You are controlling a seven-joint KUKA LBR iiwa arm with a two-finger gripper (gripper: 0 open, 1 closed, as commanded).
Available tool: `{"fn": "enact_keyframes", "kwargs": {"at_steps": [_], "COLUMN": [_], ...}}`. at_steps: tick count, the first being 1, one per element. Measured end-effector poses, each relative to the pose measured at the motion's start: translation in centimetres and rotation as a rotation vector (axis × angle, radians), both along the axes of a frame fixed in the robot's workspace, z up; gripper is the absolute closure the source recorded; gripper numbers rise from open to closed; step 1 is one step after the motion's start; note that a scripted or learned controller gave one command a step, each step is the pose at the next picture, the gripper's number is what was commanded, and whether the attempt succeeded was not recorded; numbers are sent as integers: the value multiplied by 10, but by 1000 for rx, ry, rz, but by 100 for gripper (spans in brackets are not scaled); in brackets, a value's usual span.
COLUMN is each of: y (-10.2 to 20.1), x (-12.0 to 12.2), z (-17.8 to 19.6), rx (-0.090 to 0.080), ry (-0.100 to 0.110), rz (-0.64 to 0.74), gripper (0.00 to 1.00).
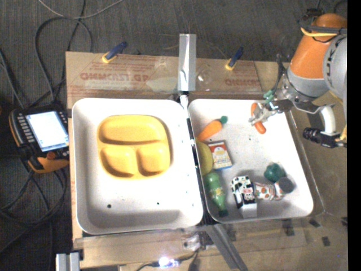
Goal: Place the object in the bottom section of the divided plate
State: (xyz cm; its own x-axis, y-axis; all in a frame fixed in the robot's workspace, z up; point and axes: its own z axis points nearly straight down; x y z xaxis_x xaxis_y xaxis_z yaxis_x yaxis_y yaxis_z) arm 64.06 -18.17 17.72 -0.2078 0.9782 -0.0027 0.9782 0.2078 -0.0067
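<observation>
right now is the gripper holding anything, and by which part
The gripper appears to hold a small orange piece, gripped at its upper end, above the right bin. Its lower end hangs free.

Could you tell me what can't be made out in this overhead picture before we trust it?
- Tool: too small to tell whether it grips the small orange object beside it.
- Label on the small carton: too small to read.
- Cluster at the right bin's lower edge, around the cow-patterned item: overlapping, identities unclear.
- Arm: cut off by the right edge.
</observation>
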Motion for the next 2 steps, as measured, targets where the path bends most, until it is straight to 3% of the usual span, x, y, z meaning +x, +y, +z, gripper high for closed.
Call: {"fn": "enact_keyframes", "kwargs": {"at_steps": [1, 2], "y": [100, 171], "x": [-2, 20], "z": [3, 3], "rx": [5, 3], "ry": [-1, 0], "rz": [130, 236], "gripper": [100, 100]}}
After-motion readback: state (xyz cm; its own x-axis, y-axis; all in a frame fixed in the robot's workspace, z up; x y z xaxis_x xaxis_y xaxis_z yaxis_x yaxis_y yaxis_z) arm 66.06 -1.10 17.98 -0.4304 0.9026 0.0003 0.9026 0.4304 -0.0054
